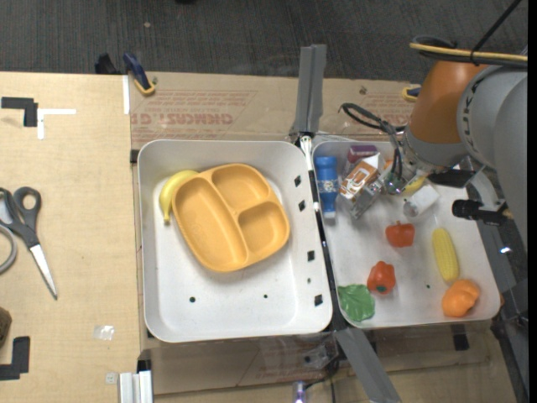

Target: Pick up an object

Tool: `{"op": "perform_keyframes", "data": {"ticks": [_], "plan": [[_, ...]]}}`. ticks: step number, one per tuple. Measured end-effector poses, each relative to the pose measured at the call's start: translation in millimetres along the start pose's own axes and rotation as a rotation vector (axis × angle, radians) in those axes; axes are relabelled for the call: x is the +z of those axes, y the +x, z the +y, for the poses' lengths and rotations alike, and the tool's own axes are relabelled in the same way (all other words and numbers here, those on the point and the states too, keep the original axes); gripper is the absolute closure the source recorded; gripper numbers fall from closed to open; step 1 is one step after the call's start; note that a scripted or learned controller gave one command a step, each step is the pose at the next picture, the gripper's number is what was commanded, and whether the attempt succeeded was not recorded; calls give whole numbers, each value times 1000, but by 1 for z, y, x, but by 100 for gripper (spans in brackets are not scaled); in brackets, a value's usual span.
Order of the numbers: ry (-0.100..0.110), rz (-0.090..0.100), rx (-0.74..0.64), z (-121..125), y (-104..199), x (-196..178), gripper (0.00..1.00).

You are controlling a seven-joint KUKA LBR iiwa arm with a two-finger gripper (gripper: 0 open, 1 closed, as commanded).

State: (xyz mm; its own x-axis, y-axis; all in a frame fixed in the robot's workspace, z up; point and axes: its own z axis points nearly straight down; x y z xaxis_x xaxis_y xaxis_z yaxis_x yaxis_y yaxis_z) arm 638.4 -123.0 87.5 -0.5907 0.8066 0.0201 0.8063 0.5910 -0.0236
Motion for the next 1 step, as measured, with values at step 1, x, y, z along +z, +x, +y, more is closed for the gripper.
{"op": "perform_keyframes", "data": {"ticks": [1], "plan": [[18,9,291,15,7,1,0]]}}
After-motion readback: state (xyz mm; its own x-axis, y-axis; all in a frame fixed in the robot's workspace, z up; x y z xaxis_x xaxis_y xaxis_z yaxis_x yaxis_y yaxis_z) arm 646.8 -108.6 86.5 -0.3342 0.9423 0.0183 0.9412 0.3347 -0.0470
